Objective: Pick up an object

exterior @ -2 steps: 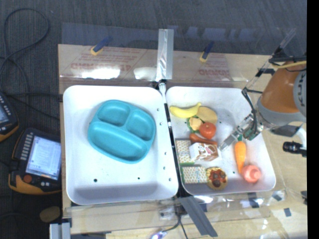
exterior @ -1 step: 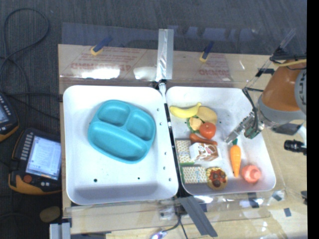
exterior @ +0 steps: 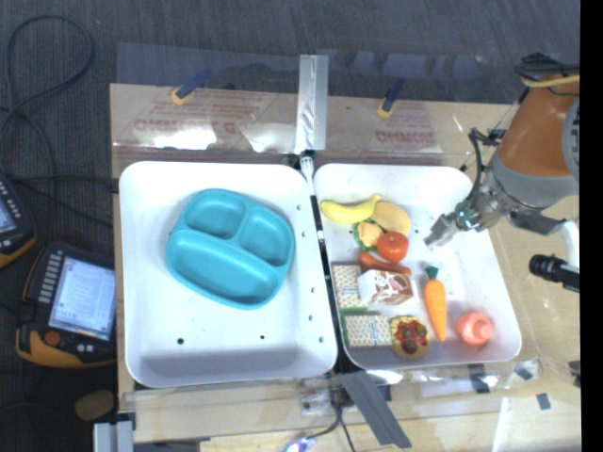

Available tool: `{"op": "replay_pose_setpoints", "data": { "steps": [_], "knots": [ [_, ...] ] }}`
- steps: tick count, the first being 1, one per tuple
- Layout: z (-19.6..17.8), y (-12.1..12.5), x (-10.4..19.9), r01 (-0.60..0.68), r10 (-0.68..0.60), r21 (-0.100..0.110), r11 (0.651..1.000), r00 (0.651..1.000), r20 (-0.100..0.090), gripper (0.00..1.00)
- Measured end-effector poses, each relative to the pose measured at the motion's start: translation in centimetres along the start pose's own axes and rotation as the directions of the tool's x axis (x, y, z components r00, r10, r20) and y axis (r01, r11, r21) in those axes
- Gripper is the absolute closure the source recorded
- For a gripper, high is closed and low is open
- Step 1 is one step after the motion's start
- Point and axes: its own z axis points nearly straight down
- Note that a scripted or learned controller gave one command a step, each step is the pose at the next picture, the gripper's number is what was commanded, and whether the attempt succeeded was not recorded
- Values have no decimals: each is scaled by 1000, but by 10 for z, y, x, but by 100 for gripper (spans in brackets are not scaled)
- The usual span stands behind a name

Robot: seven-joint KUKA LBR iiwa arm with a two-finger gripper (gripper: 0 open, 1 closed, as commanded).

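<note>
The right bin (exterior: pixel 490 281) holds several toy foods: a yellow banana (exterior: pixel 347 210), a pale yellow fruit (exterior: pixel 396 218), a red tomato (exterior: pixel 392 246), an orange carrot (exterior: pixel 434 309), a pink strawberry-like piece (exterior: pixel 474 329), a dark round berry tart (exterior: pixel 409 337) and small printed boxes (exterior: pixel 363 295). My gripper (exterior: pixel 441 231) hangs over the right bin's upper right part, just right of the tomato and above the carrot. It points down-left from the grey and orange arm (exterior: pixel 537 149). Nothing shows between its fingers.
The left bin (exterior: pixel 151 347) holds a blue sectioned plate (exterior: pixel 231 246). A metal divider post (exterior: pixel 311 102) stands behind the seam between the bins. A handheld pendant (exterior: pixel 66 299) and cables lie on the floor at left.
</note>
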Motion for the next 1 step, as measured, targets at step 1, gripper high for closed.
{"op": "replay_pose_setpoints", "data": {
  "steps": [1],
  "knots": [
    [90, -49, -18, 290, -290, -3, 957, 957, 0, 100]
  ]
}}
